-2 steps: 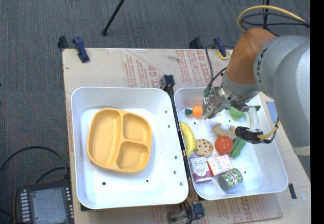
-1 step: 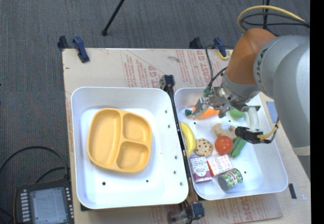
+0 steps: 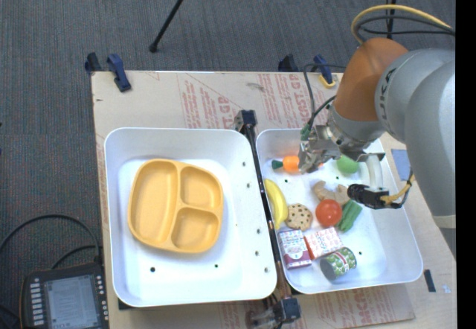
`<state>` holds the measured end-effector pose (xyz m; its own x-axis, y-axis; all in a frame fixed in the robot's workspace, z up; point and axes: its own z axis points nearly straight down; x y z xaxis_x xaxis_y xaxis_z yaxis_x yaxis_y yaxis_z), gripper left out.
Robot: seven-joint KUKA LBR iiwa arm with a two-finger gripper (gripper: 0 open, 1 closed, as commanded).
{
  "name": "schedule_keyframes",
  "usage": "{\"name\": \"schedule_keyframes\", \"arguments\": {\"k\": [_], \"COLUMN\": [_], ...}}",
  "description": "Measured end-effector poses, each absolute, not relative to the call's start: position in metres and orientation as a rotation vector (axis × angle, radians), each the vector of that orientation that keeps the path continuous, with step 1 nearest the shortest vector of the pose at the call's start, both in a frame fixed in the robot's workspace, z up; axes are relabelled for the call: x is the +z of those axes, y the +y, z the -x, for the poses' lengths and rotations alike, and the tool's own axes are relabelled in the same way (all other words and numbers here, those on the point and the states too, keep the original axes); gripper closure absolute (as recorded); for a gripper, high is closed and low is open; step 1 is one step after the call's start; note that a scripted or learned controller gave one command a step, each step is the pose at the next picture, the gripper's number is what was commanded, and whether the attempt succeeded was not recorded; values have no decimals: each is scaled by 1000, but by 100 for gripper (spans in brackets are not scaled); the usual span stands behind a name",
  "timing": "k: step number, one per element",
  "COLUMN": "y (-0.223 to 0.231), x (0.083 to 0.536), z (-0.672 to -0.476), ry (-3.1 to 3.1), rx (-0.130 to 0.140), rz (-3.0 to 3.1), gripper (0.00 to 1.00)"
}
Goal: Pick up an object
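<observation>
Over the right bin (image 3: 405,246), the hand (image 3: 311,158) sits low near the bin's far-left corner, fingertips just beside a small orange carrot-like piece (image 3: 290,163) w/ a green tip. Can't tell whether the hand is spread or closed: the tips are dark and bunched together at this angle. Nothing visibly sits between them, so no grasp to report.

Relative to the carrot piece: a green round item (image 3: 346,165) lies to its right, past the hand; a banana (image 3: 276,201) lies just toward the near side, along the bin's left wall; a cookie (image 3: 299,216) is beside the banana; a beige knobbly piece (image 3: 325,190) and a red tomato (image 3: 328,212) are further right; two small cartons (image 3: 295,247) and a can (image 3: 338,263) are at the near end. A green veg (image 3: 349,216) touches the tomato.

The left bin (image 3: 119,164) on the desk (image 3: 186,93) holds a yellow divided plate (image 3: 176,205), well apart from the carrot piece.

Progress, as a judgement: approach looks done, hand down at a likely target; closing, lifting and confirming the hold are all left. Every item lies in the bin, none raised
</observation>
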<state>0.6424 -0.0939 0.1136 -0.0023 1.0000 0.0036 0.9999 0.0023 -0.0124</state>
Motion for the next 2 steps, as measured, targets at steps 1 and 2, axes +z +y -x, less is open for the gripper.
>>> {"name": "schedule_keyframes", "arguments": {"k": [1, 2], "y": [-94, -80], "x": [114, 87], "z": [-642, -643], "ry": [-2216, -2221], "rx": [10, 4], "rz": [2211, 2216], "gripper": [0, 0]}}
